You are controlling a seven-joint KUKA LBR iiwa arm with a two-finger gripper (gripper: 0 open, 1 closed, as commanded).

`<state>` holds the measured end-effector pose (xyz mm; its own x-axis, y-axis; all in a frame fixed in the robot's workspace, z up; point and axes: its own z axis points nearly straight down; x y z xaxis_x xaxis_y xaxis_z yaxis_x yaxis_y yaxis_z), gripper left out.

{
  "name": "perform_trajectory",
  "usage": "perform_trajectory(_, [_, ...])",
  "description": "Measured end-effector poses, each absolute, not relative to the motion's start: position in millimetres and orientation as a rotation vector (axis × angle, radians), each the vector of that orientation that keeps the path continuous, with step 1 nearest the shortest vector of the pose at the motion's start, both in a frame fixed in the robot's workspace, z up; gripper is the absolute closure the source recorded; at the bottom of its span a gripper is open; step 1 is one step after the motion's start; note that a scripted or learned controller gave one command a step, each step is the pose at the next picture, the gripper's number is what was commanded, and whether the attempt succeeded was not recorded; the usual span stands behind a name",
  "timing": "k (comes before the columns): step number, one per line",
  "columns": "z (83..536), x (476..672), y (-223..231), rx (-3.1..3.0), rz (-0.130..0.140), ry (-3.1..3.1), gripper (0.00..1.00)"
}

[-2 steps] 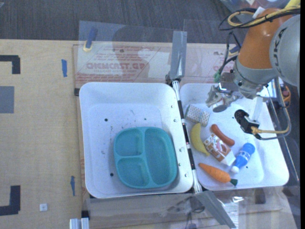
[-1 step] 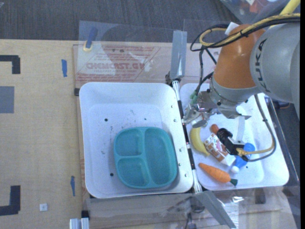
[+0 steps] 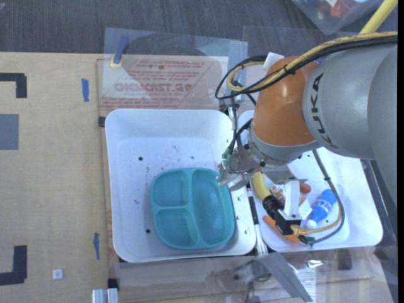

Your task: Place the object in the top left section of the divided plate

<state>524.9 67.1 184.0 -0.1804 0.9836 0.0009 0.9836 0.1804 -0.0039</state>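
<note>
Tan tabletop [image 3: 50, 188] with black marks and blue tape; dark floor at twelve o'clock. Arm [image 3: 353, 100] reads "KUKA". Whether the fingers [image 3: 228, 177] are parted I cannot tell.

There are two white bins. The left bin [image 3: 126, 169] has one teal divided plate [image 3: 191, 208] in it. The plate has three sections. The right bin [image 3: 366, 223] has a small pile of things in it. In the pile there is one blue and white bottle [image 3: 320, 207], one yellow thing [image 3: 258, 184], and one orange thing [image 3: 305, 187]. The rest of the pile is too mixed up to count. There is one robot arm [image 3: 328, 100] with one orange band [image 3: 281, 106]. One yellow cable [image 3: 379, 14] runs along the top right.
</note>
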Motion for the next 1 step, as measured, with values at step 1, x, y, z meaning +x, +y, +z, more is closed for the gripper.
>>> perform_trajectory(1, [184.1,525.0,66.2,-2.012,0.003,-2.41,0.0])
